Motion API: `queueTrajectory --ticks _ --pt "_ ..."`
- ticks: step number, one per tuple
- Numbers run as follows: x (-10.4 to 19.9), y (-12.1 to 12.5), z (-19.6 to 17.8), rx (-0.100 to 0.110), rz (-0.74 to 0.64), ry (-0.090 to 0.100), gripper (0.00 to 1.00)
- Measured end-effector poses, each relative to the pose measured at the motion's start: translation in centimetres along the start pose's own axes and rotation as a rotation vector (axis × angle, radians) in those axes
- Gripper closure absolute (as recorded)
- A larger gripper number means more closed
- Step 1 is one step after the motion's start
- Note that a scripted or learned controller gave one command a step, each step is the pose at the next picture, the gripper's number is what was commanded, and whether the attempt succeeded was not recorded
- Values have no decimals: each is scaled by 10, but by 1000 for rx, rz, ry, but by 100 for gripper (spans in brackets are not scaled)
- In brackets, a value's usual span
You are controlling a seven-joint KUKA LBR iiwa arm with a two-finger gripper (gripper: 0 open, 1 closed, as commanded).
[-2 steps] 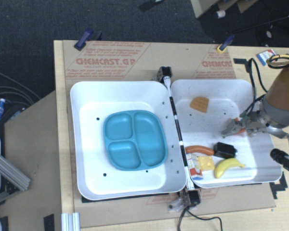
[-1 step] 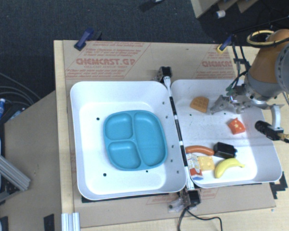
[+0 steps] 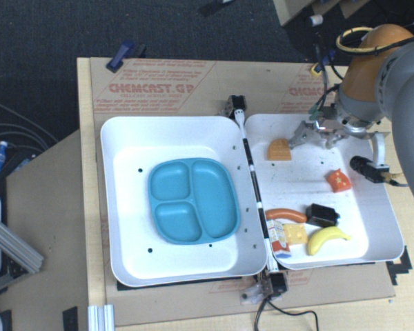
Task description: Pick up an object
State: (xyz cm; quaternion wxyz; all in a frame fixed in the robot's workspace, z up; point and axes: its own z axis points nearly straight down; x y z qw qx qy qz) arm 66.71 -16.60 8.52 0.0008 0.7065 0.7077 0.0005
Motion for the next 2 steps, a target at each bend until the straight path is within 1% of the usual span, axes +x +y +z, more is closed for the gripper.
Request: queueTrajectory --ticks 1,2 --pt "0 1 -11 -2 -1 -3 100" --pt "0 0 -10 -1 -1 -2 0"
